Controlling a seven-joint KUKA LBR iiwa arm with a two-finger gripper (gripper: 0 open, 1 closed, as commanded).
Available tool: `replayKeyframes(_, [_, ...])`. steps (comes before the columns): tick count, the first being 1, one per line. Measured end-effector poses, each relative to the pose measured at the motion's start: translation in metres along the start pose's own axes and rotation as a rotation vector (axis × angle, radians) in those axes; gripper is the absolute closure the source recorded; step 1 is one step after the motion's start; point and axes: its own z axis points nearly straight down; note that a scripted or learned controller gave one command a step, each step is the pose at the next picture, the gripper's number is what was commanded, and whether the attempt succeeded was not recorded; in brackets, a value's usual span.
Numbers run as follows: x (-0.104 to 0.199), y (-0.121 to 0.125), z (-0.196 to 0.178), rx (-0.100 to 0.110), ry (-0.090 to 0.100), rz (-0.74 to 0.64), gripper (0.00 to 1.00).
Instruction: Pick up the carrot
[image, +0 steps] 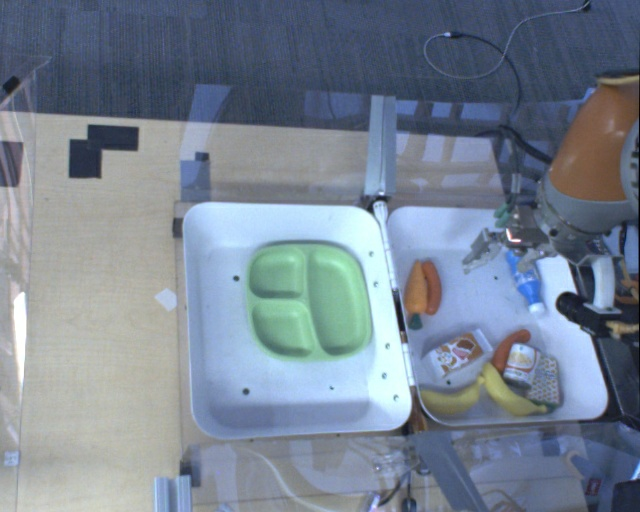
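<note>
The orange carrot lies in the right bin near its left wall. It runs lengthwise with a small green stem at its near end. A redder, similar-shaped piece lies against its right side. My gripper hangs above the bin's far right part, to the right of the carrot and well apart from it. Its fingers look spread, with nothing between them. A blue and white bottle lies just below and right of the gripper.
The left bin holds a green divided plate. Two bananas, a printed packet, a small can and a patterned pouch crowd the right bin's near side. A metal divider stands behind the bins.
</note>
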Motion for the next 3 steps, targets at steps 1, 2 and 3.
replayKeyframes(1, [0.016, -0.012, 0.108, -0.003, 0.000, 0.002, 0.00])
replayKeyframes(2, [0.017, -0.010, 0.096, -0.008, 0.000, 0.001, 1.00])
replayKeyframes(3, [-0.087, -0.034, 0.016, -0.002, -0.002, 0.154, 1.00])
